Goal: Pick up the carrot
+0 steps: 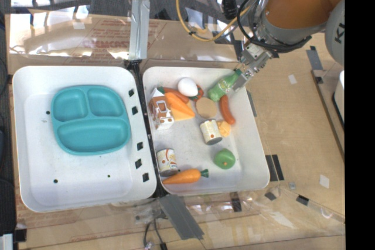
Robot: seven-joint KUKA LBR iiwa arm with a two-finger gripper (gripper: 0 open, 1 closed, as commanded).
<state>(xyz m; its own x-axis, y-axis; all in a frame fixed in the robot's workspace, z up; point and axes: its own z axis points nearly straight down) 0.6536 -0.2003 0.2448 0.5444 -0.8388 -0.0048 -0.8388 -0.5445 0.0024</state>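
Bright and even from above; glare on the plastic sheet [53, 38] at upper left, soft shadows, slightly soft focus throughout.

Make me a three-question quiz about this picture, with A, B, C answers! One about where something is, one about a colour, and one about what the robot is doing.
1. Where is the carrot?
A. on the teal tray
B. by the near edge of the right bin
C. on the bench outside the bins

2. What colour is the tray in the left bin?
A. teal
B. red
C. yellow

3. What is the tool doing?
A. carrying the carrot
B. resting on the tray
C. sitting by the green bottle, far from the carrot

Answers
1: B, the carrot lies along the near wall of the right bin, next to a small can.
2: A, the divided tray is plainly teal.
3: C, the tool is at the bin's far right corner beside the bottle, and the carrot lies untouched.
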